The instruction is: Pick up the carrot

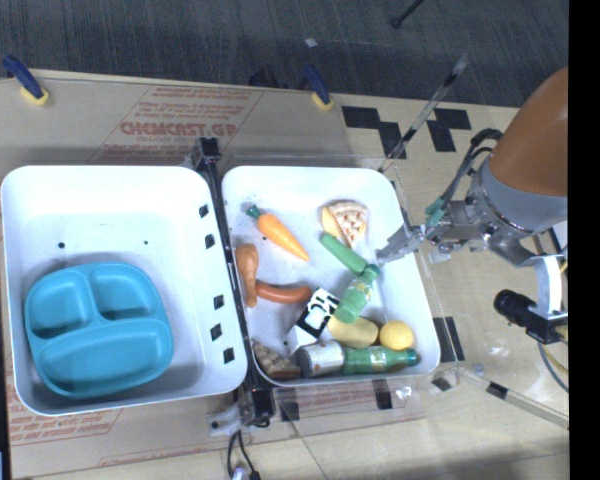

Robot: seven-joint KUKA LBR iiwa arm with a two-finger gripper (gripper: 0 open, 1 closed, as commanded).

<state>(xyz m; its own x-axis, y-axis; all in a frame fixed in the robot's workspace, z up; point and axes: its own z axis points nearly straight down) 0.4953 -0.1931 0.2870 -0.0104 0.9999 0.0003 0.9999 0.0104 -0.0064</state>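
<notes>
The two shallow white bins (110, 183) look like smooth, slightly glossy plastic. In the left one, the turquoise compartment tray (98, 324) has a soft satin plastic sheen. The orange carrot (280, 234), upper middle of the right bin, looks smooth and matt. The green bottle (377, 360) at lower right is shiny, and the brown cardboard sheet (170, 118) under the bins is dull paper

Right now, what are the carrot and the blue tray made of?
The carrot looks like a plastic toy: smooth, even orange with a small green top and a faint shine. The blue tray also looks like molded plastic, one flat turquoise color with rounded compartments and a matte finish. I can't be sure of either from here.
</notes>
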